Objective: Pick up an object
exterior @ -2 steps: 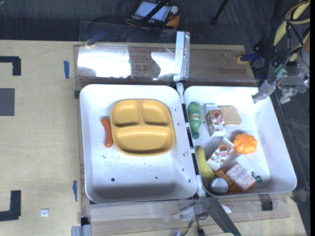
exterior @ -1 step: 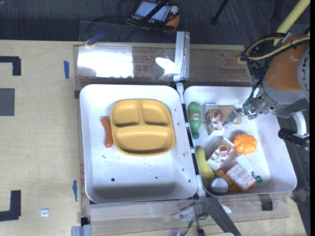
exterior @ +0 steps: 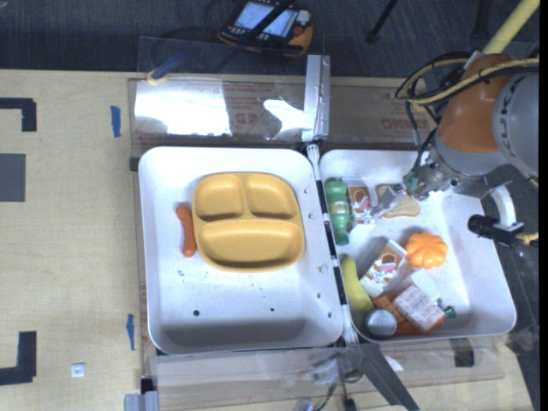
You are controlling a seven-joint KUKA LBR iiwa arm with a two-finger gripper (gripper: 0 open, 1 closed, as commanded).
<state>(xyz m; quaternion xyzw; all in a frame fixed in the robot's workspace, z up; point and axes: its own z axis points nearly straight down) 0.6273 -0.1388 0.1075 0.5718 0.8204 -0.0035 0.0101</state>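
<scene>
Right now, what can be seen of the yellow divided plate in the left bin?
The yellow divided plate looks like matte plastic, rounded-rectangular, with three compartments: two smaller ones at the far side and one wide one at the near side. It lies flat and upright in the middle of the left bin, its compartments holding nothing. An orange carrot-like piece lies along its left edge, close to it or just touching; contact cannot be settled.

Bench [exterior: 68, 229] bearing two white bins [exterior: 163, 255]
</scene>
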